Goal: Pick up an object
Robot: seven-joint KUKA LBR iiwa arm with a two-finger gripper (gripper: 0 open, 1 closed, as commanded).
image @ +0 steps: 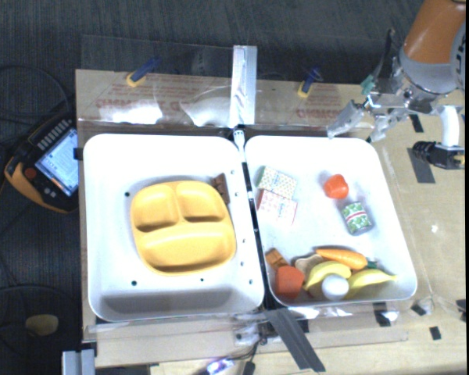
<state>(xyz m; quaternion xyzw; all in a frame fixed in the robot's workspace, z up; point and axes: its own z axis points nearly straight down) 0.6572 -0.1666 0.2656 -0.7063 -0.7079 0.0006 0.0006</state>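
A pendant lies left of the bench on dark carpet. 2 clamps pin clear plastic sheet behind the bins. Black tape marks the bench's right side.

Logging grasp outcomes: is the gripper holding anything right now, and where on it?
Nothing is held. The gripper sits open above the right bin's back rim, with nothing between its fingers.
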